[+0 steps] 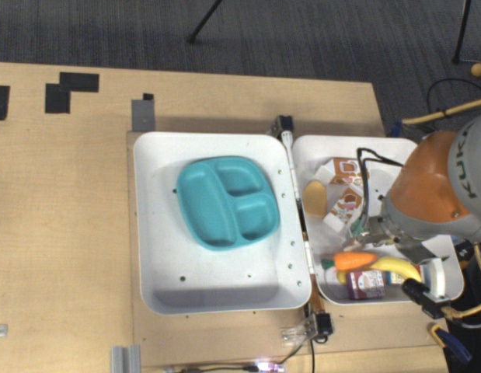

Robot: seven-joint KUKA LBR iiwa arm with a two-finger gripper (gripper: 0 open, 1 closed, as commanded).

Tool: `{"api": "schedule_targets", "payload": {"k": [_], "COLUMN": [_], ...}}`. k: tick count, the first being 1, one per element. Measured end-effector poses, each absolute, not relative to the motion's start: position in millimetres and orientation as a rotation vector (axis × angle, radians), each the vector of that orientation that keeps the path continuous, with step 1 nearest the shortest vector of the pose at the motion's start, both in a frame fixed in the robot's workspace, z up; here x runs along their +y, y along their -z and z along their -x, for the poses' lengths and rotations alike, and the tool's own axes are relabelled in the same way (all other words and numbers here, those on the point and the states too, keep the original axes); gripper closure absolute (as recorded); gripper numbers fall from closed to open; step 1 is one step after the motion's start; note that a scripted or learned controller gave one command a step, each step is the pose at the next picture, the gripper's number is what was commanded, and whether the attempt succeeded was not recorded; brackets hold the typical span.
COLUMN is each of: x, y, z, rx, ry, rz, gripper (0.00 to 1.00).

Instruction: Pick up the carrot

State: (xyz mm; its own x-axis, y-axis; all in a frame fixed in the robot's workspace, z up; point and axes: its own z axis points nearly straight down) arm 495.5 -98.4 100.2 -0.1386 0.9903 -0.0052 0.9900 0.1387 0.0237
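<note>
The orange carrot (353,260) lies in the right bin (310,155) near its front edge, with its green end pointing left. It sits between a yellow banana (397,269) on its right and a purple bottle (366,284) just in front. My gripper (370,235) hangs low over the bin, directly behind and slightly above the carrot. The grey wrist and orange band (426,185) cover the bin's right part. Nothing shows the carrot lifted; it rests among the other items.
A teal divided plate (227,202) lies in the left bin (158,231). Further back in the right bin are a tan round item (315,197), a printed snack packet (346,179) and a small white piece (334,222). A black cable loops over the arm.
</note>
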Motion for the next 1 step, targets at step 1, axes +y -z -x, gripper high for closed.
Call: {"api": "schedule_targets", "payload": {"k": [1], "x": [-98.3], "y": [-99.8], "z": [-495.2], "rx": [2.357], "ry": [-0.022], "rz": [-2.049], "gripper": [0.00]}}
